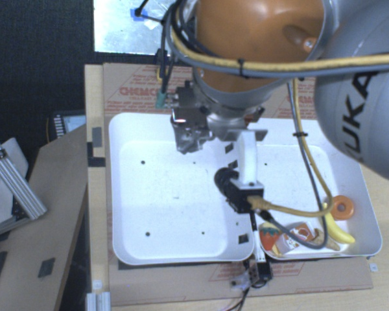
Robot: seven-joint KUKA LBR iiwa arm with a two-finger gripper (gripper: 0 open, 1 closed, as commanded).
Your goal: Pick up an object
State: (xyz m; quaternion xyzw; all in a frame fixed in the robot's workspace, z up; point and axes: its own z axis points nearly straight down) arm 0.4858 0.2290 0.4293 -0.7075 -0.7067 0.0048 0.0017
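My gripper (189,137) hangs over the far edge of the left white bin (120,193), near its back right corner, with nothing visible in it. Most of the right bin (371,233) is hidden by the grey and orange arm. In that bin's near corner lie an orange ring (341,207), a yellow banana (338,232), a red, orange and white packet (279,240) and a small grey piece (313,236). These things lie well to the right of the gripper and nearer the front.
Both bins rest on a printed cardboard sheet (133,89). An aluminium rail (13,180) leans at the far left, beside a tan board (52,225). A shiny metal plate (123,15) lies behind the bins.
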